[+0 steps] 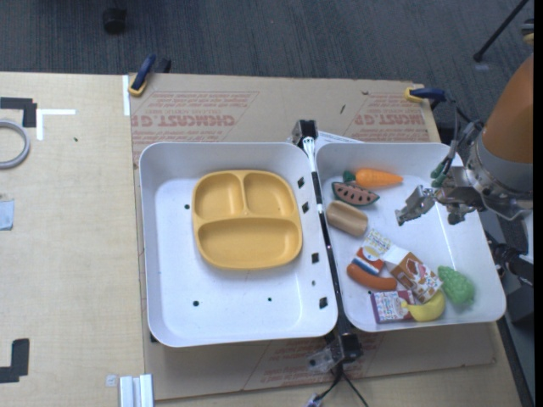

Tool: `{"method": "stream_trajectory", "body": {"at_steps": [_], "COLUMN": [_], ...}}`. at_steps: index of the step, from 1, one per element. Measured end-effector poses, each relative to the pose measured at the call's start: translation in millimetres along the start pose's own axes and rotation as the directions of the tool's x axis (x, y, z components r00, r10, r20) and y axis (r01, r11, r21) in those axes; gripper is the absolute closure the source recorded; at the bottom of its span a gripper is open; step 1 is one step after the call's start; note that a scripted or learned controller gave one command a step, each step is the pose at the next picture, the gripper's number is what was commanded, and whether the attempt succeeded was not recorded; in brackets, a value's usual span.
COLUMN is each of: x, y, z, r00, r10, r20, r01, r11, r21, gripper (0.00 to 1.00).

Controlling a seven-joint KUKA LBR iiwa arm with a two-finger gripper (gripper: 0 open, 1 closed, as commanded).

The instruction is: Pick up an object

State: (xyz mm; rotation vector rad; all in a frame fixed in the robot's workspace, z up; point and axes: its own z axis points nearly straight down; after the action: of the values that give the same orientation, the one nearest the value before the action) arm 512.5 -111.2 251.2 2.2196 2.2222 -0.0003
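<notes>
- Two shallow white bins are seen side by side on the bench, the left bin (170,312) and the right bin (475,253), their inner walls touching along a clipped seam, presumably so that things can be carried from one to the other
- Most of the left bin's floor is taken by a yellow divided plate (247,220), laid flat toward the far side; bare floor is left open on its near side
- Entry is made by the grey arm (509,134) from the right, above the right bin's far right corner, a posture judged to suit a descent onto the toys
- Poised over bare floor in the right bin's upper middle is the gripper (416,206), with nothing seen between its fingers; whether they are spread or pressed together cannot be told
- Candidates for picking are gathered in the right bin: a carrot (377,177), a watermelon slice (355,194) and a bread roll (347,218) near the seam wall, well apart from one another
- Near the front wall a crowded cluster is found: a hot dog (370,275), a small printed box (415,275), a banana (427,309) and broccoli (457,287), touching or overlapping, so less room for fingers is judged there
- Easier access is judged at the bread roll, with open floor on its right
</notes>
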Motion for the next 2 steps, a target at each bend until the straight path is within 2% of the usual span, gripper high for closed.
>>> {"method": "stream_trajectory", "body": {"at_steps": [1,2], "x": [-13.1,-13.4], "y": [-33.0,-31.7], "z": [124.6,115.0], "r00": [0.997,0.996], "r10": [0.083,0.086], "r20": [-0.001,-0.001], "r01": [-0.083,-0.086], "r11": [0.997,0.996], "r21": [0.001,-0.001], "gripper": [0.00,1.00]}}
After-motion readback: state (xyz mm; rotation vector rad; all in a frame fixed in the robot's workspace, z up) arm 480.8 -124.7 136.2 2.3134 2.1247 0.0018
